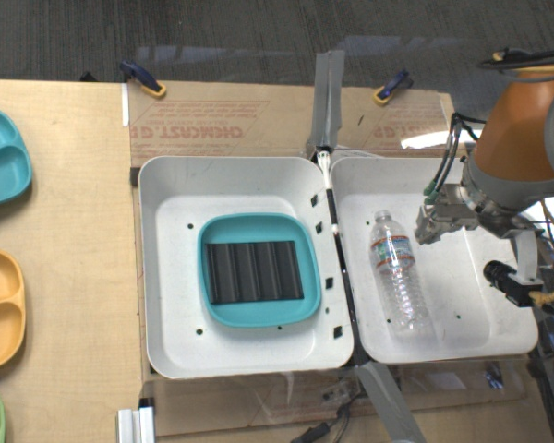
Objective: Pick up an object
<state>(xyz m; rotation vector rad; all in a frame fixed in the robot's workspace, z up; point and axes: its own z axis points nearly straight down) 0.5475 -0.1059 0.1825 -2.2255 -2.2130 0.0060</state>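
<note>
Right bin (499, 340) on desk — bottle (397, 270) lying lengthwise, just left of tool (434, 224) — finger state impossible to tell.

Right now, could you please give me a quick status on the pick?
Pincer above right bin, holding nothing. Water bottle lying flat just left of it. Nothing in the way.

**Plastic, cardboard and metal on the bench**

The clear, ribbed plastic water bottle (396, 281) glints glossy, its paper-like label matt. Both shallow white plastic bins, left (166, 275) and right (480, 330), look smooth with a soft sheen. The teal plastic tray (258, 317) is smooth, its dark ridged insert (255, 271) matt. At twelve o'clock, brown printed cardboard (203, 123) lies matt. The arm's orange band (526, 127) shines smooth; the grey metal gripper (431, 226) looks dull.
</note>
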